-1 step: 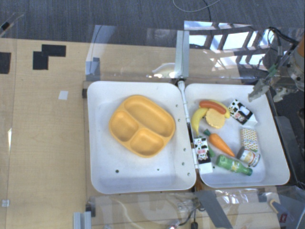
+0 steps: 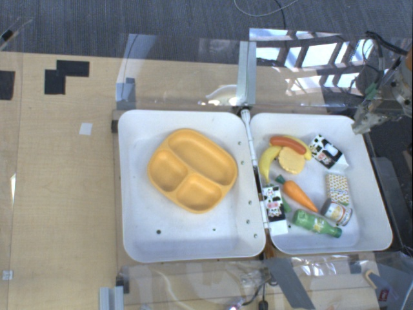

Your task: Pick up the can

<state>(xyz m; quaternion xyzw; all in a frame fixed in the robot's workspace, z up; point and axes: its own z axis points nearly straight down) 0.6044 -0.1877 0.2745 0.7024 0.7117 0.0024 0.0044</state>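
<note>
In right bin [image 2: 381, 237], near front right corner: can [image 2: 338, 212] lying tipped, just beside green bottle [image 2: 316, 223], below patterned packet [image 2: 338, 188]. Likely rigid metal, light, smooth, prone to rolling; best gripping across cylinder sides, clear of bottle. Looking small, silver rim, dark label. Gripper [image 2: 366, 118] hovering over bin's far right corner, holding nothing; finger opening impossible to tell.
</note>
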